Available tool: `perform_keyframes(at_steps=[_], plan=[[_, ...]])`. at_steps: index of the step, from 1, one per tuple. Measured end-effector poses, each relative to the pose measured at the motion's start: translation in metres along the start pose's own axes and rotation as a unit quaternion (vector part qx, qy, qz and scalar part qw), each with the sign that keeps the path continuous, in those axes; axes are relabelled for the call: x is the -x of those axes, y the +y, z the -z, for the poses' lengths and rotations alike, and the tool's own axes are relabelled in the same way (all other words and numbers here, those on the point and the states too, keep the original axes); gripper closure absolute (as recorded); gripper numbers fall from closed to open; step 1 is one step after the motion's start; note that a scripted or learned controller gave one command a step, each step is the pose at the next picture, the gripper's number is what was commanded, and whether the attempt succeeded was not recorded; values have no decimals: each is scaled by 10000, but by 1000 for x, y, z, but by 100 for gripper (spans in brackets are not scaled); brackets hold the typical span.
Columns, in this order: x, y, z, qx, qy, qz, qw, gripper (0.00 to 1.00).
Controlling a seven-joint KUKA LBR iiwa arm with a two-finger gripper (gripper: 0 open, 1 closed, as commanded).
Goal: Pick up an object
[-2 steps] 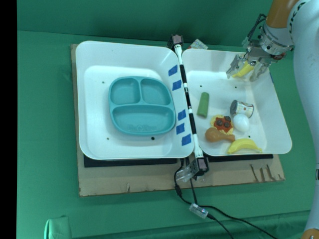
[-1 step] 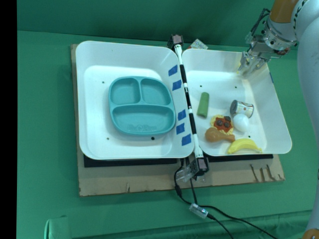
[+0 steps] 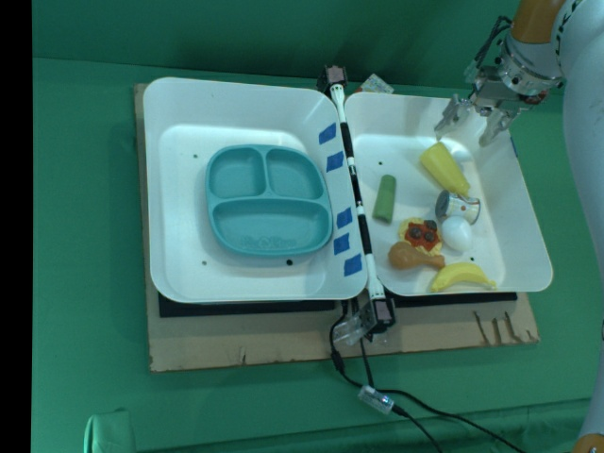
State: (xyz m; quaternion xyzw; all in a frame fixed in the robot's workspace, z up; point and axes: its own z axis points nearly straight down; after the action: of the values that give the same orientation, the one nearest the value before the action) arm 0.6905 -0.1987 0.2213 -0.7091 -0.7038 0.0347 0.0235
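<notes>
Fingers [image 3: 451, 113] of the gripper [image 3: 471, 125] are spread wide apart, released, with nothing between them and touching nothing; they hang above the far part of the right bin [image 3: 528, 243], below the grey wrist and the orange band of the arm [image 3: 547, 8] that reaches in from the right.

Nearest the camera, black cables [image 3: 415, 413] trail across the green cloth [image 3: 85, 253] that covers the bench, running from a small connector [image 3: 376, 399] up to the near end of the black-and-white bar [image 3: 351, 173] lying along the seam between the two bins. A brown cardboard sheet [image 3: 236, 352] lies under both bins, its near edge showing. Green also fills the background beyond the bench.

The left bin [image 3: 179, 111] holds a teal divided plate [image 3: 269, 201] with three compartments, lying flat. Blue tape squares [image 3: 330, 161] sit along that bin's right rim, beside the bar.

In the right bin the objects cluster toward the near right. Nearest lies a yellow banana [image 3: 461, 275], just beside a brown drumstick-shaped piece [image 3: 409, 257]. Behind these sit a small pizza-like piece [image 3: 421, 234] with red and dark spots and a white egg [image 3: 457, 234], touching or nearly so. Farther back stands a small silver cup [image 3: 457, 206], and to its left, apart from the rest, a green stick-shaped piece [image 3: 384, 198]. Farthest is a yellow cone-like piece [image 3: 443, 167], lying tilted just below the open fingertips, near them but apart, a little nearer the camera than the gripper.
</notes>
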Motion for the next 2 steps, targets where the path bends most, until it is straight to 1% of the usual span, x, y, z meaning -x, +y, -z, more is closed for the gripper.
perform_keyframes(at_steps=[1, 2], plan=[[-20, 10, -28, 322, 10, 12, 9995, 0], [-20, 10, -29, 318, 14, 13, 9995, 0]])
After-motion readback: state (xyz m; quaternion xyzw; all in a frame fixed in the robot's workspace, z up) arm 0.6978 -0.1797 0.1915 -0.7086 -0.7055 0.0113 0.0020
